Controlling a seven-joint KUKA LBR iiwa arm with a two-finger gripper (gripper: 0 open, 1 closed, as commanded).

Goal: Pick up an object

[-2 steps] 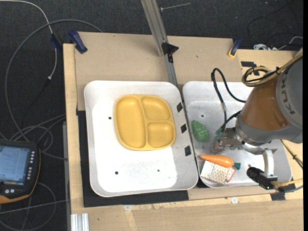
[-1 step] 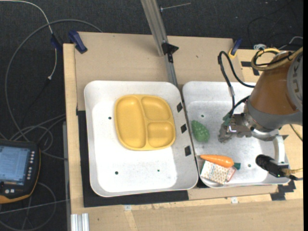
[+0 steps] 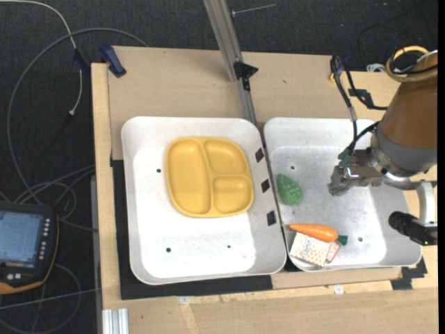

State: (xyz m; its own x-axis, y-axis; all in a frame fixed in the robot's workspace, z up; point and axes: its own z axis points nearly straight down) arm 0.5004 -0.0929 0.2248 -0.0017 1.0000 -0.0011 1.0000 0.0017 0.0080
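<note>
A tan bench [image 3: 181,82] on dark carpet bears two white bins. The left bin [image 3: 146,256] holds a yellow tray [image 3: 208,176]. In the right bin [image 3: 313,138] lie a green toy [image 3: 289,189], a carrot [image 3: 314,232] and a box [image 3: 310,250] near the front. The gripper [image 3: 345,181] hangs right of the toy; whether it is apart or together, I cannot tell.

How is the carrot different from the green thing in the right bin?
The carrot is orange, long and thin; the green thing is green, short and lumpy. The carrot touches a small patterned packet; the green thing sits alone. Both lie in the right bin, apart from the gripper.
</note>
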